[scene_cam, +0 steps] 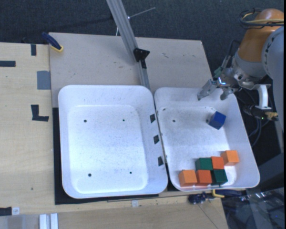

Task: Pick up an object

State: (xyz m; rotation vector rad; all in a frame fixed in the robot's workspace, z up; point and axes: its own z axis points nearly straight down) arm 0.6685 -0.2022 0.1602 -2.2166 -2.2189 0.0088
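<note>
**Hand poised over the right bin**

On the pale wooden worktop (100, 56), two shallow white plastic bins are set side by side. The two-finger hand (212, 91) is seen spread wide, nothing between its fingers. A small blue cube (217, 119) lies just below it in the right bin (181, 128).
</note>
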